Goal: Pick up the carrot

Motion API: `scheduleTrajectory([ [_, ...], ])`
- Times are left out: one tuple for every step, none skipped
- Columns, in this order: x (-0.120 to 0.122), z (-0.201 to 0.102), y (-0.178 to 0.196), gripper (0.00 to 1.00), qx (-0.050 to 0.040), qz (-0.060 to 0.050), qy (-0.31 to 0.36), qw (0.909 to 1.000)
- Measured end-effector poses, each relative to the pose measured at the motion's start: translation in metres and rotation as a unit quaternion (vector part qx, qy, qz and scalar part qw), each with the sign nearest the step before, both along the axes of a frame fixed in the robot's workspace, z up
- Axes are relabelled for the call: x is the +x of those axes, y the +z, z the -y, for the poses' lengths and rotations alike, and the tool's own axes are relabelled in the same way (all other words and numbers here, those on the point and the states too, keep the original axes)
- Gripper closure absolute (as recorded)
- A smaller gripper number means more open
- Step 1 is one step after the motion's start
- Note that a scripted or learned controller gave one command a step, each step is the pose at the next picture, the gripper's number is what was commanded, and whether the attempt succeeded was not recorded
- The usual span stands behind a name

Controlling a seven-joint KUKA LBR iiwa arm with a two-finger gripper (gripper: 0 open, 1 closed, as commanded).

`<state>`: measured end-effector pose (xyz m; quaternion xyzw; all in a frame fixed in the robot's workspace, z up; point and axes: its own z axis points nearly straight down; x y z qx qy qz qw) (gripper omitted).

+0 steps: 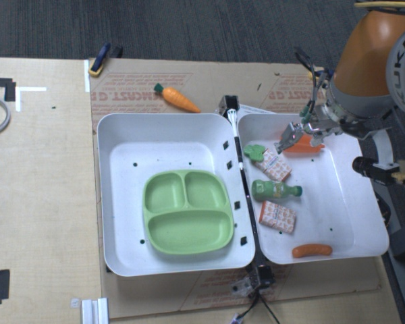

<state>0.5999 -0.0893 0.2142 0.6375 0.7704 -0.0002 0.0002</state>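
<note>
Carrot point(177, 98): lies on the cardboard beyond the left bin point(115, 181), outside both bins, green top pointing left, nothing touching it.
Gripper point(291, 136): low over the far part of the right bin point(354, 201), well apart from the carrot.
Fingers: cannot tell how far they stand apart; an orange piece point(304, 148) lies just beside the tips, and whether it is held cannot be told.
Step in hand: approach not yet made, by my judgement.
Next move: lift clear of the bin wall, cross left past the divider, come down over the carrot's body.
Hard to make out: fingertips blur against the orange piece; wrist cut off at the frame's edge.
Other contents: green bottle point(275, 190), two snack packets, sausage point(312, 250); green tray point(187, 211) in the left bin.
</note>
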Motion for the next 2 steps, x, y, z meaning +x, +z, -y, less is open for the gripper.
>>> scheduleTrajectory([
  [0.061, 0.021, -0.087, 0.00, -0.0014, 0.004, 0.018, 0.9998],
  [0.062, 0.022, -0.077, 1.00, -0.0024, 0.005, 0.017, 0.9998],
])
